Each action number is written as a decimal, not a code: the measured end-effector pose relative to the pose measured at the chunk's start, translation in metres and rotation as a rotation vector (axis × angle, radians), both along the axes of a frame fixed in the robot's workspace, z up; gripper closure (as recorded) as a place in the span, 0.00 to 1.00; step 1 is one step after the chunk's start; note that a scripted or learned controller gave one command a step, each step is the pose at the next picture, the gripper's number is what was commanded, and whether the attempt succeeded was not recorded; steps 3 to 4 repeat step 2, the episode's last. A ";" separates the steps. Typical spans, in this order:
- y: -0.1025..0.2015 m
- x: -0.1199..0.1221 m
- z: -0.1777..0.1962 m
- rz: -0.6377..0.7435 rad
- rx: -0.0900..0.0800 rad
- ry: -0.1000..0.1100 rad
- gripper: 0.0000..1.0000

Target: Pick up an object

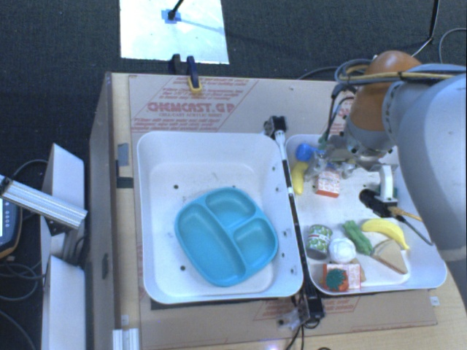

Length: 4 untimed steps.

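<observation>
Carton (327, 184), red-white, lies far-left in right bin (430, 272), directly below gripper (330, 163), apparently touching it; held or not unclear. Jaw state: cannot tell. Blue tray (226, 236) in left bin (157, 195).

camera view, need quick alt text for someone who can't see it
A grey robot arm reaches from the right into the right bin, its gripper low over a small carton among toy food, including a banana. The left bin holds a blue divided plate.
</observation>
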<state>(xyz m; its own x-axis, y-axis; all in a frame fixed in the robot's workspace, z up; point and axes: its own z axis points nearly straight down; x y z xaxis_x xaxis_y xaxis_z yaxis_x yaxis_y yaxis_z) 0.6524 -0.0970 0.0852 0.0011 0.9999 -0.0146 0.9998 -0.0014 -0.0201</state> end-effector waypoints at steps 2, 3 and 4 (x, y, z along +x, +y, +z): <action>0.044 -0.027 0.101 0.006 0.014 -0.025 1.00; 0.044 -0.027 0.101 0.006 0.014 -0.025 1.00; 0.044 -0.027 0.101 0.006 0.014 -0.025 1.00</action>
